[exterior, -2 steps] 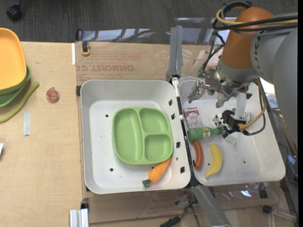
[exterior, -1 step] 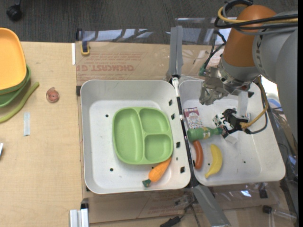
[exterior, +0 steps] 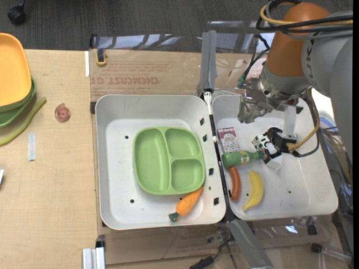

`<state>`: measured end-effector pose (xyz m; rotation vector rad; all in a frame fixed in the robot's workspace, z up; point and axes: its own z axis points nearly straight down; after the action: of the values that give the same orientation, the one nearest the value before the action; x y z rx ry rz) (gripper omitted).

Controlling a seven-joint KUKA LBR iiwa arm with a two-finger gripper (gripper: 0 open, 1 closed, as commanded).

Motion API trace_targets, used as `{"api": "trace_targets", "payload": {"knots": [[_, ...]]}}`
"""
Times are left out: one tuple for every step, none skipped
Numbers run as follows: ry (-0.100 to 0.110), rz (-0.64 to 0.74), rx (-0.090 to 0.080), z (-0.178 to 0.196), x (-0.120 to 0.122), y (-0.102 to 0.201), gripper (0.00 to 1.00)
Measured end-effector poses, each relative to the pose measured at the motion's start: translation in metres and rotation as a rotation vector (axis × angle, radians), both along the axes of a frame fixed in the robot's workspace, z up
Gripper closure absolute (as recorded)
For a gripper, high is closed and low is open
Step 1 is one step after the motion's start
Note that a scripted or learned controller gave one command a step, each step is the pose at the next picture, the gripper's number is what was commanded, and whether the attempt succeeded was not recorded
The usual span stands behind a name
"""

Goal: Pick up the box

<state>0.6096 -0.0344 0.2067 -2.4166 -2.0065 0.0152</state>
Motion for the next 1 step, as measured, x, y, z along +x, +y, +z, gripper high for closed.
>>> {"api": "trace_targets", "payload": {"knots": [[-0.005,-0.007,0.004,0.0008,0.0200,0.1074,1.00]]}}
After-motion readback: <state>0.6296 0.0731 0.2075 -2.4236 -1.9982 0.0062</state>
